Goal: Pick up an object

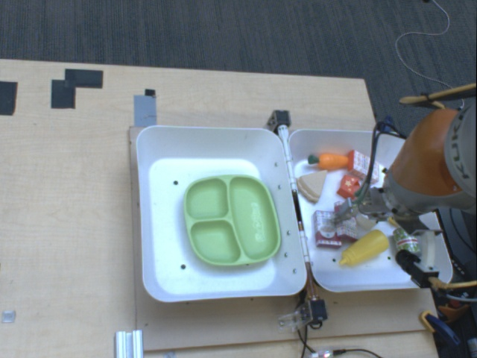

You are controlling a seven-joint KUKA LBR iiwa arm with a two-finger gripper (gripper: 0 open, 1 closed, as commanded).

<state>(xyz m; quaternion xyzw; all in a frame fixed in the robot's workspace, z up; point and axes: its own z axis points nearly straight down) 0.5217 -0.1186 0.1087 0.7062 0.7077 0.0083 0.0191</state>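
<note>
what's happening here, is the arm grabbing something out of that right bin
A grey and orange robot arm reaches in from the right and has its gripper down among the items in the right bin. It sits low over a dark red packet, beside a yellow squeeze bottle, a carrot and a tan wedge. Nothing is visibly lifted yet. The left bin holds just a green divided plate, untouched.

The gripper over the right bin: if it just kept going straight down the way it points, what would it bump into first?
Probably the dark red packet lying in the right bin. The gripper sits right over its edge, with the yellow object just beside it. Height above the packet is hard to judge from this slanted view.
</note>
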